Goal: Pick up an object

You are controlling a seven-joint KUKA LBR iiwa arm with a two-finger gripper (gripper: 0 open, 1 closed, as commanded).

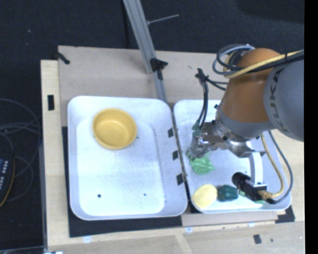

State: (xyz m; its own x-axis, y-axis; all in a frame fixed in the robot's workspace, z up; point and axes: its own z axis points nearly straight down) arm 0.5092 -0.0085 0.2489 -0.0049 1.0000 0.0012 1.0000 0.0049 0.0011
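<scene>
We judge approach step: gripper (pixel 200 146) just above green lump (pixel 202 166) — open or closed, we cannot tell — next, lower and clamp.

Gripper (pixel 200 146) above green thing (pixel 202 166), perhaps touching.

A yellow bowl (pixel 115 128) stands upright, mouth up, in the far part of the left bin (pixel 122 194), well apart from the other things. In the right bin (pixel 186 115), a crumpled light green object (pixel 202 166) lies close to the wall shared with the other bin. Nearer the front edge, a pale yellow rounded object (pixel 205 195) sits in that bin's front corner, with a small dark green object (pixel 227 193) just beside it on its right.
</scene>
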